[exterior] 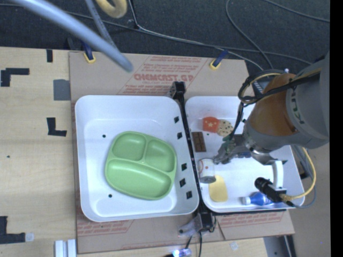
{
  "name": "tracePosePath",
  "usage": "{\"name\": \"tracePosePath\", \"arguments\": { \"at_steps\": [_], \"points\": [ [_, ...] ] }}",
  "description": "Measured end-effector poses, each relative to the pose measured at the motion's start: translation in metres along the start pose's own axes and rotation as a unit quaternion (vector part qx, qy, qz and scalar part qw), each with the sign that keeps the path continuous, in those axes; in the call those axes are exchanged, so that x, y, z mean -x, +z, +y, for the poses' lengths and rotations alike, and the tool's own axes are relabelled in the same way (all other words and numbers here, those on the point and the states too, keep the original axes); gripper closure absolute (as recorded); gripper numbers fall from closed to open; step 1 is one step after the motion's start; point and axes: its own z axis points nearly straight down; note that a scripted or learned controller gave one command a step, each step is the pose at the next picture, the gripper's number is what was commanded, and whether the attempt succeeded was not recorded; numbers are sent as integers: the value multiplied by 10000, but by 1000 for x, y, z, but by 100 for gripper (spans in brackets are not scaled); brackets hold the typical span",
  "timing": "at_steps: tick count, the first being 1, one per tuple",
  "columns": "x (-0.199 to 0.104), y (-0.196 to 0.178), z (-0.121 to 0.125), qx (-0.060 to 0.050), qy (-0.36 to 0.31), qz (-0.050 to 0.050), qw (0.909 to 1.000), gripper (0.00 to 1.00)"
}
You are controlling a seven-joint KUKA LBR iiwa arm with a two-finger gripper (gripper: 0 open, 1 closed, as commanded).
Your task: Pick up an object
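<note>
Over the middle of the right bin (244,178), my gripper (225,154) hung above the white floor, and I could not tell whether it was wide or narrow. Around it lay the things to pick from: an orange piece (209,124) at eleven o'clock touching a speckled tan disc (225,127) at twelve, a brown block (199,141) at ten, a small white cup (205,168) just beside me at eight, a yellow block (218,189) at seven and a blue item (258,199) at five. Away at nine o'clock, the left bin (91,122) held a green divided plate (141,165).
</note>
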Motion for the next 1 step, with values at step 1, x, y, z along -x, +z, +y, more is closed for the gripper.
{"name": "tracePosePath", "arguments": {
  "at_steps": [1],
  "points": [
    [-9, -56, -4, -50, 1, -18, 10000, 100]
  ]
}}
